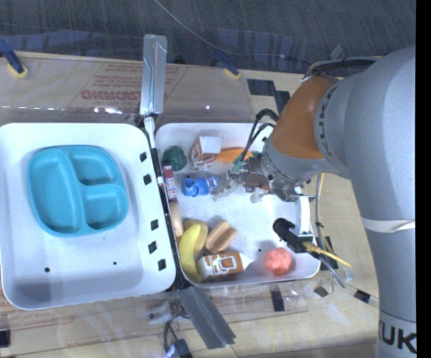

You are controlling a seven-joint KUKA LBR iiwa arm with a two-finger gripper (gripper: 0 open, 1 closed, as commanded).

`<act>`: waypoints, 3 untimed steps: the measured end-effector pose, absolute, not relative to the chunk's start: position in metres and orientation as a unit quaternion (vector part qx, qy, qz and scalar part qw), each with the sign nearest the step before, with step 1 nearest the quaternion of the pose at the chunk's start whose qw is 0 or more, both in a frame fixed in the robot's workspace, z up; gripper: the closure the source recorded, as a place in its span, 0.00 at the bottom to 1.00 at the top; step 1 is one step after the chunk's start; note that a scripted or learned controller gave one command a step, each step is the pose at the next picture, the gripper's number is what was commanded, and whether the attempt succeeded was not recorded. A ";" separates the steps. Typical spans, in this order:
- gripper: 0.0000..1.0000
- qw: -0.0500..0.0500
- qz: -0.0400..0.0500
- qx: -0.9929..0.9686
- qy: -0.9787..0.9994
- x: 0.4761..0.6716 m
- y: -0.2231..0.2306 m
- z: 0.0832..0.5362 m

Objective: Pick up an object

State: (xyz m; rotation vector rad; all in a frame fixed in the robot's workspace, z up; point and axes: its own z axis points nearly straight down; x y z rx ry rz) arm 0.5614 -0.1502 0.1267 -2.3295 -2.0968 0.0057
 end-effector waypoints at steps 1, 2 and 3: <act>0.00 0.003 0.002 -0.704 -0.710 0.634 -0.158 0.090; 1.00 0.005 0.003 -0.703 -0.712 0.634 -0.157 0.099; 1.00 0.006 0.003 -0.701 -0.713 0.633 -0.156 0.108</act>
